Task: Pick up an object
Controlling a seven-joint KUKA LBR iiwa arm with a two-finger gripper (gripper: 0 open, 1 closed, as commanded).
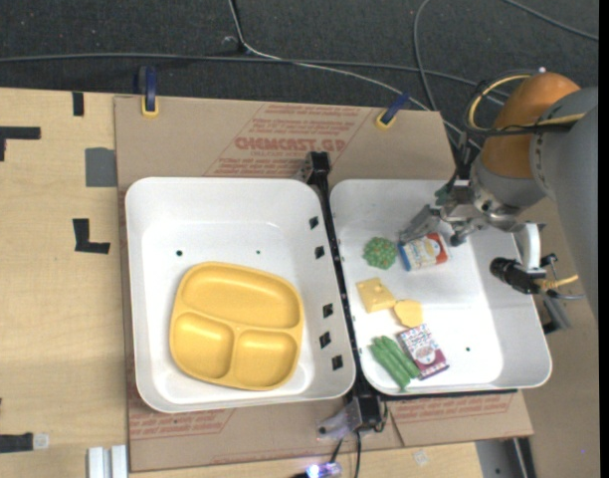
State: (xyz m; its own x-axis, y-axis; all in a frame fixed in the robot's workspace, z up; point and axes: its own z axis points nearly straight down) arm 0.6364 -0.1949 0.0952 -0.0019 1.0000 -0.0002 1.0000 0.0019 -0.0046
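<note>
Two shallow white bins sit side by side on a brown cardboard sheet [285, 142], which lies on the wooden bench [46, 267].

Left bin [145, 267]: contains one item, a yellow divided plate [237, 325] with three compartments, one long section along the far side and two smaller sections nearer the camera. Nothing lies in any compartment.

Right bin [513, 366]: contains six small items. A green broccoli-like piece [381, 254] lies near the bin's centre line. Just beside it, to its right, is a small carton [425, 253] in white, blue and red. Nearer the camera lie a yellow cheese-like wedge [374, 294] and, close to it, a smaller yellow piece [409, 313]. At the near end, a green pod-shaped item [390, 360] lies alongside a small packet [423, 352] with a dark red and purple print.

Arm: the gripper [439, 222] reaches in from the right, over the far part of the right bin, directly above and apparently touching the small carton. Whether the fingers are spread or closed cannot be told at this angle, and no object is visibly held between them.

Writing: red print runs across the cardboard sheet behind the bins; the lettering is too faint and skewed to read with confidence. Print on the carton and packet is too small to read.

Fixtures: two clamps with blue and yellow parts [148, 98] hold the cardboard's far edge.
</note>
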